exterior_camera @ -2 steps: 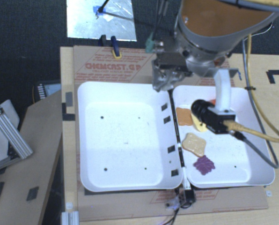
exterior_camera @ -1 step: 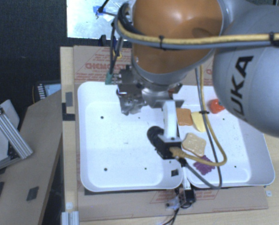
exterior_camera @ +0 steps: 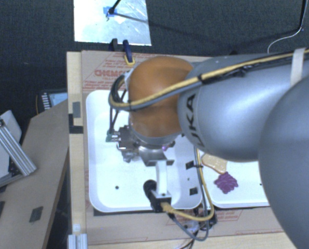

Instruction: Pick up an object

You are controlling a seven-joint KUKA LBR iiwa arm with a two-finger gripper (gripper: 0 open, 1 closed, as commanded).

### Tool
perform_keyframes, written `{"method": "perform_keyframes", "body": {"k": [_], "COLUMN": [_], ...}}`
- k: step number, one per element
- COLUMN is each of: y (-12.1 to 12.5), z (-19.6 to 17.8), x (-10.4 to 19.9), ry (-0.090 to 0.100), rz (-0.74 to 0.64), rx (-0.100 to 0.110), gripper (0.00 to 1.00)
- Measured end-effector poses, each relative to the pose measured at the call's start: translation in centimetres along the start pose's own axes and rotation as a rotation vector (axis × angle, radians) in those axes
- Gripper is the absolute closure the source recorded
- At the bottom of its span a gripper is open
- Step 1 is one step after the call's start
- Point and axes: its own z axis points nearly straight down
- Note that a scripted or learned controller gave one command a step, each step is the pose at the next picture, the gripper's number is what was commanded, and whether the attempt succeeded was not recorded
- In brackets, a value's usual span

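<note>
Near edge: cables (exterior_camera: 193,223) loop over the bench front at 6 o'clock. Just above, left bin (exterior_camera: 100,191), white, shallow; bare floor toward 7 o'clock with a small dark speck (exterior_camera: 117,187). Arm (exterior_camera: 237,113) comes in from 3 o'clock, grey, orange band (exterior_camera: 154,100) over the wrist, hanging above the left bin. Gripper (exterior_camera: 124,141) sits low at the wrist's 8 o'clock side, mostly hidden by the wrist; whether it is spread or pinched, cannot tell, nothing seen in it. Right bin (exterior_camera: 242,198) at 4 o'clock holds a purple bumpy object (exterior_camera: 226,182) and, touching it at its 11 o'clock, a tan flat piece (exterior_camera: 214,163), part under the arm. Far: cardboard sheet (exterior_camera: 105,69), blue clamp (exterior_camera: 127,50), shiny foil square (exterior_camera: 113,14) at 12 o'clock.
</note>
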Motion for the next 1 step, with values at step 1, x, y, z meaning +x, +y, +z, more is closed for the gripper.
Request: {"method": "perform_keyframes", "body": {"k": [1], "y": [0.20], "z": [9.06], "x": [0.09], "ry": [0.004], "rz": [0.000], "rx": [-0.006], "gripper": [1.00]}}
